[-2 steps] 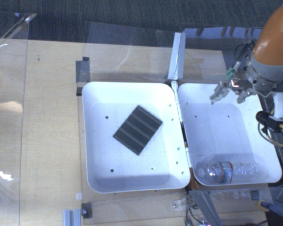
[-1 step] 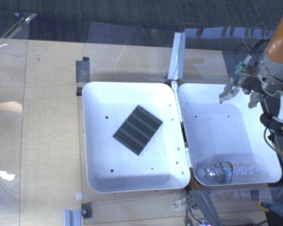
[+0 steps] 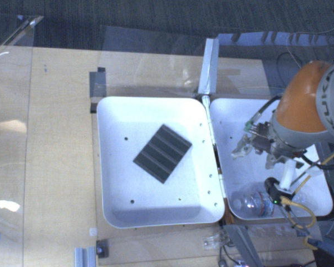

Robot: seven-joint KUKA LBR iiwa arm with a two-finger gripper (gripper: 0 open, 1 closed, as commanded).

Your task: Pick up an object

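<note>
The gripper (image 3: 246,146) hangs over the view's right shallow white bin (image 3: 229,121); whether it is open or closed cannot be told. The clear plastic bottle (image 3: 251,203) lies nearest, just toward the bin's near wall, its long axis along that wall. The dark ribbed rectangular slab (image 3: 162,153) lies well apart in the left white bin (image 3: 116,204).

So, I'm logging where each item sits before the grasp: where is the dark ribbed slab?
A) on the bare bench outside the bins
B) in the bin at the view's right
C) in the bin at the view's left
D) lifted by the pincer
C: the dark ribbed slab lies flat and diagonal mid-floor in the left-hand bin, while the pincer is over the right-hand bin.
</note>
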